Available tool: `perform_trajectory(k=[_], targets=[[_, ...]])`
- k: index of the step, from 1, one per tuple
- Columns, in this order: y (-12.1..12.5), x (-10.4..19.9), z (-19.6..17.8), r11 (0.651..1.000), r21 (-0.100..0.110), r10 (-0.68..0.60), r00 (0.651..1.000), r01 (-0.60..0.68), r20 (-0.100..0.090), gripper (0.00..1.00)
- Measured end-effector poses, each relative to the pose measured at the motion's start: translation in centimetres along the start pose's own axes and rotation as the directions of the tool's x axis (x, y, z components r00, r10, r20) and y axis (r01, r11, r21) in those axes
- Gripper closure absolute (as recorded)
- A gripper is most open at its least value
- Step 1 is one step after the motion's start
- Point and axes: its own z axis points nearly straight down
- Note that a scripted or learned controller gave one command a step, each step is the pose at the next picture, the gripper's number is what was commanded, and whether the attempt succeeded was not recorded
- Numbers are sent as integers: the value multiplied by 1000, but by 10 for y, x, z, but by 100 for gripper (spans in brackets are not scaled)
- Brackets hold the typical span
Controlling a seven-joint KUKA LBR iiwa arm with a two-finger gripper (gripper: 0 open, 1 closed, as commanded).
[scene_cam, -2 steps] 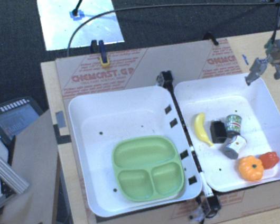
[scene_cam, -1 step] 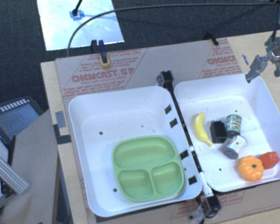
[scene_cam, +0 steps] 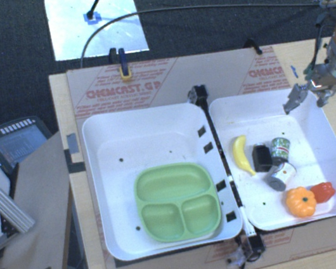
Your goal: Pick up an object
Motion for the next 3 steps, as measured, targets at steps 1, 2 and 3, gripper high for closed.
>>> perform_trajectory(k=[1,2,3], targets=[[-7,-1,60,1000,0,1,1000,-1,0,0],[-6,-2,101,1000,-2,1,1000,-1,0,0],[-4,-2,87,1000,-8,0,1000,0,3,100]])
